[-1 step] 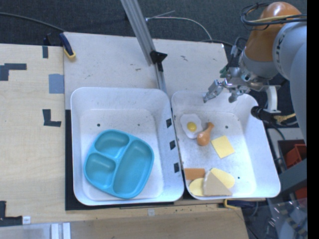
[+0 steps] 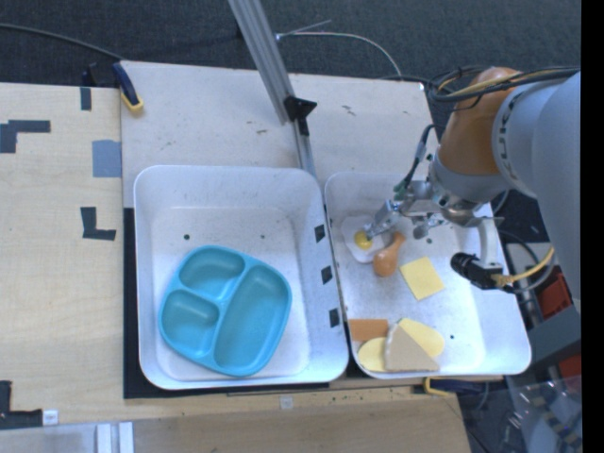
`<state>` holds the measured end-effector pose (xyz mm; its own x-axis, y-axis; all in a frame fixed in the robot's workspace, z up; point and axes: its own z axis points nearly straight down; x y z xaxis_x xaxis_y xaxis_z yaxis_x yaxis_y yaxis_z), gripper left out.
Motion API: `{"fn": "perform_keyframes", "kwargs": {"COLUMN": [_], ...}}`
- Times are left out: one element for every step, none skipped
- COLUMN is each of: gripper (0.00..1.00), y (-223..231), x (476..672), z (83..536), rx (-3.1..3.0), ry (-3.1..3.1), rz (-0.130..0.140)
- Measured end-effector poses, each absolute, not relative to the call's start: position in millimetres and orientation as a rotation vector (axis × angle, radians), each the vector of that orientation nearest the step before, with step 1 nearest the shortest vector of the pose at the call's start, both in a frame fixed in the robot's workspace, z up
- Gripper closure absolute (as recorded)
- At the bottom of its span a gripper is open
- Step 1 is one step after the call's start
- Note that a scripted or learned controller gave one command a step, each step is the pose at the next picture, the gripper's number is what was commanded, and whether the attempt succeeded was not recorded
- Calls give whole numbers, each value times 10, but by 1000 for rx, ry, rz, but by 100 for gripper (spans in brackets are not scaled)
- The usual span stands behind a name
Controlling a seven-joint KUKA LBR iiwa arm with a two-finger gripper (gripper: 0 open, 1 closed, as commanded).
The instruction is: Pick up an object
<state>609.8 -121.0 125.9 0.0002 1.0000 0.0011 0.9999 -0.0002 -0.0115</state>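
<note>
My gripper (image 2: 385,223): over the right bin (image 2: 491,347), grip state unreadable. Target: orange drumstick-like piece (image 2: 386,257), just below gripper, beside fried-egg toy (image 2: 361,239). Advice: centre over the piece, descend straight.

A grey robot arm (image 2: 533,130) with an orange band above its wrist reaches in from the right side, bending down over the far part of the right-hand bin (image 2: 491,347). Its gripper (image 2: 389,217) hangs low, pointing toward that bin's left wall. The fingers are too small to make out.
</note>
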Motion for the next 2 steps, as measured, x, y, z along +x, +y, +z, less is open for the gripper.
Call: {"fn": "perform_keyframes", "kwargs": {"gripper": [0, 0], "y": [-1420, -1102], "x": [5789, 5224], "z": [914, 899], "rx": [-2220, -2220], "ry": [-2217, -2221], "rz": [8, 1]}}
